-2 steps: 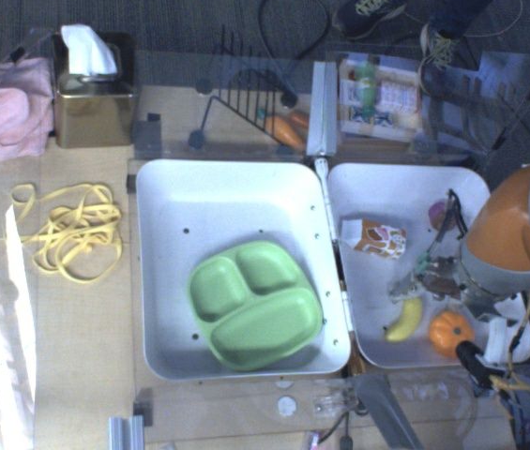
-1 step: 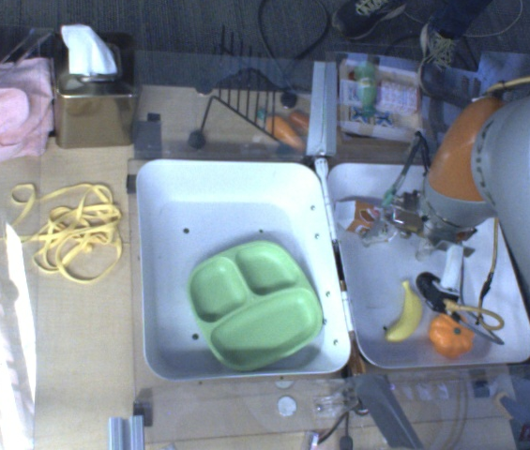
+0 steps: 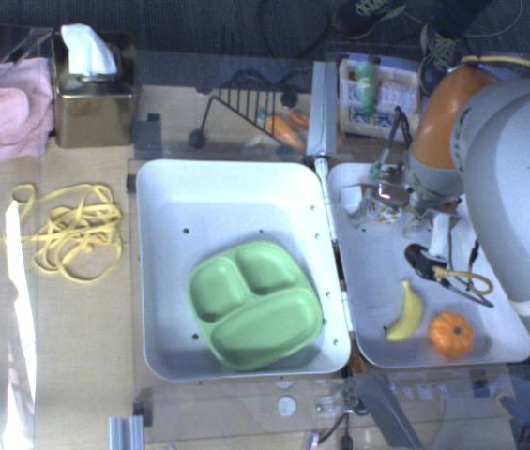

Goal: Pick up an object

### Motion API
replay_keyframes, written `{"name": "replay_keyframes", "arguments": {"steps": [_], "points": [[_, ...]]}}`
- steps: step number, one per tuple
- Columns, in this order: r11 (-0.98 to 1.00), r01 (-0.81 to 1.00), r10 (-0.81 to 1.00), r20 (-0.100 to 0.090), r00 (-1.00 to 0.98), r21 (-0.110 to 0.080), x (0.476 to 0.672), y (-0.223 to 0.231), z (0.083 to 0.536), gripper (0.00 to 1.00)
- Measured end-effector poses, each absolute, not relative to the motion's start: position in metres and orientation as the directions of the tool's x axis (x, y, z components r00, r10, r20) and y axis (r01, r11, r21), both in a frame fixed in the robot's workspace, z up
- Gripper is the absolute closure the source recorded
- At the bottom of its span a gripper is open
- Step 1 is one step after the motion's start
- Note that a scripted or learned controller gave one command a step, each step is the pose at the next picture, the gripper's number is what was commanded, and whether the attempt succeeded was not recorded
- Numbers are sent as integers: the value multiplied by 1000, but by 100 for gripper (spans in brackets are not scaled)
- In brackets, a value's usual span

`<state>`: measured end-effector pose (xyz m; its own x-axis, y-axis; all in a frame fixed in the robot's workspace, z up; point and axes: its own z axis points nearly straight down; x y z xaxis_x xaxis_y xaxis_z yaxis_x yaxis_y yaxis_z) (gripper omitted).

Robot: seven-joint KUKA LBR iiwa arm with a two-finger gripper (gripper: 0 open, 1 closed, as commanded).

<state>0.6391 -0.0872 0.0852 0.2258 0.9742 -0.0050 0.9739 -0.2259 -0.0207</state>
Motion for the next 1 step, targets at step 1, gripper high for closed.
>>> {"name": "replay_keyframes", "arguments": {"steps": [1], "points": [[-220, 975, 976, 2, 220, -13, 642, -83, 96, 100]]}}
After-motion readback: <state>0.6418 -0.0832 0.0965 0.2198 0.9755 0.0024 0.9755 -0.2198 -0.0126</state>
